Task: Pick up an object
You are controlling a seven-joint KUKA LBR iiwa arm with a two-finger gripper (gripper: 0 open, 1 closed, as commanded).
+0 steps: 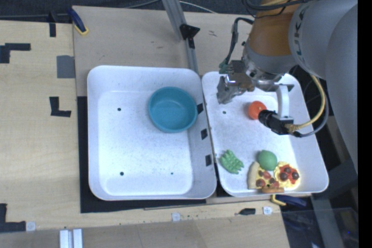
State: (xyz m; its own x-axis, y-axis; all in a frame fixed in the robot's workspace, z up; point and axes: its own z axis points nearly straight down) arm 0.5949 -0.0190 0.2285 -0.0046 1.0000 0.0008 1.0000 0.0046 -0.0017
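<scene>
- The desk (40,125) is pale wood, and it carries two white bins side by side.
- The grey arm (325,38) with its orange band reaches in from the right, over the right bin.
- The left bin (116,171) holds a blue bowl (172,108), which sits near the wall next to the right bin.
- The right bin (232,125) holds all the small toys.
- The gripper (224,96) hangs over the back left part of the right bin. Its fingers look dark and blurry, so I cannot tell if they are apart or together. Nothing shows between them.
- A pizza slice (273,177) lies at the front of the right bin.
- A green ball (267,158) touches the pizza slice.
- A green leafy toy (231,161) lies to the left of the ball.
- A small red ball (255,109) sits near the gripper, apart from it.
</scene>
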